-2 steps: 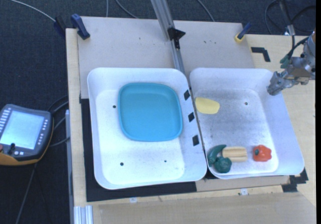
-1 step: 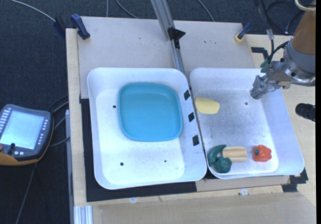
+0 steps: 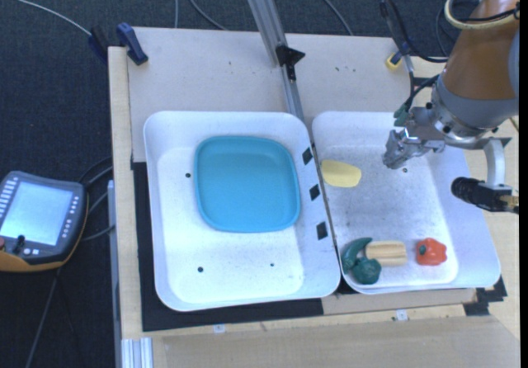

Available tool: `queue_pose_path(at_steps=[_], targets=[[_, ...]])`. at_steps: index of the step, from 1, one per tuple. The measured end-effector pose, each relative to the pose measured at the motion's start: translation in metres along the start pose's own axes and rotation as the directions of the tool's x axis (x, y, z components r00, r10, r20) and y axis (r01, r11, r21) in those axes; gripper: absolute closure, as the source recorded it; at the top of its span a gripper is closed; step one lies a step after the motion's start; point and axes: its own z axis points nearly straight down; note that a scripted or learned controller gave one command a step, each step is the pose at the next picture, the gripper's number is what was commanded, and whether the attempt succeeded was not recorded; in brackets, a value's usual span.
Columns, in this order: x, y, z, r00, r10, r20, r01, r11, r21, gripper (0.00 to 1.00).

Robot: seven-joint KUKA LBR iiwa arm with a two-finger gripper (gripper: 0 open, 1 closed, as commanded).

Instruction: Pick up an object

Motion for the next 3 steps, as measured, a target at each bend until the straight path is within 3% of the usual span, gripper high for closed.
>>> queue_pose_path(at_steps=[3], targets=[[0.167, -0.001, 0.008, 1.0, -0.001, 0.0, 0.001, 1.0, 0.0, 1.0]])
